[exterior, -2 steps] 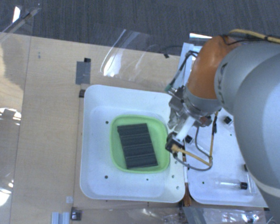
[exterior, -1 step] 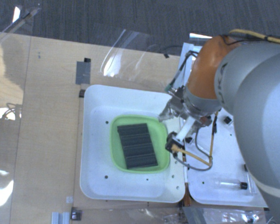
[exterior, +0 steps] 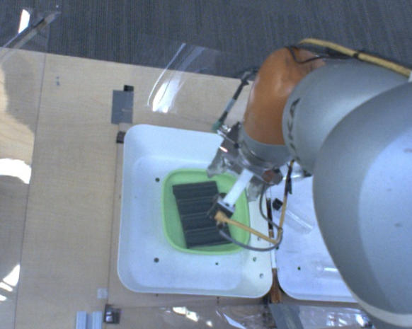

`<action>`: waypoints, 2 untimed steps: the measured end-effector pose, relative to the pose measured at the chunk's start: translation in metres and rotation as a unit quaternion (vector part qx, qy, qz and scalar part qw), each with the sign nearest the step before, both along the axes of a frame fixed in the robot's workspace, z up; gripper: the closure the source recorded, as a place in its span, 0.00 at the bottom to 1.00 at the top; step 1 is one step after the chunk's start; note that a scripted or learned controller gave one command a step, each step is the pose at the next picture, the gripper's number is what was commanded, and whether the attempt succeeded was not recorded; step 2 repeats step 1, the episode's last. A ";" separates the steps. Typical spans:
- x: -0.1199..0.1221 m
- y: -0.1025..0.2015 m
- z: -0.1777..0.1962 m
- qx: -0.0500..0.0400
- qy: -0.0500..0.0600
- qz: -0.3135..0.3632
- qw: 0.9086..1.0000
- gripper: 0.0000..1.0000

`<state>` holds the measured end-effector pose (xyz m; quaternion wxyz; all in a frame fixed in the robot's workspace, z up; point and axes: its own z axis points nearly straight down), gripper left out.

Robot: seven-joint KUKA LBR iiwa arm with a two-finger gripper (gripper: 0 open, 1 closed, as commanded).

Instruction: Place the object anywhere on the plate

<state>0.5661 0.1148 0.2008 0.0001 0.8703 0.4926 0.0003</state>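
A light green plate point(exterior: 174, 230) lies in the middle of the left white bin point(exterior: 136, 261). On it rests a dark grey ridged slab point(exterior: 196, 213), set at a slant and covering much of the plate's middle and right side. My gripper point(exterior: 226, 173) hangs over the plate's upper right edge, just above the far right end of the slab. The wrist and arm hide the gripper's underside, so I cannot make out whether it touches the slab.
The right white bin point(exterior: 311, 271) sits beside the left one and is mostly covered by the grey arm point(exterior: 361, 172). A small grey block point(exterior: 122, 105) stands on the wooden bench behind the left bin. Clear plastic sheeting lies at the left and back.
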 end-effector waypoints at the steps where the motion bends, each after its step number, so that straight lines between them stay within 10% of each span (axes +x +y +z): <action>1: 0.040 -0.064 -0.014 -0.001 0.000 -0.032 0.999 0.00; 2: 0.040 -0.064 -0.014 -0.001 0.000 -0.032 0.999 0.00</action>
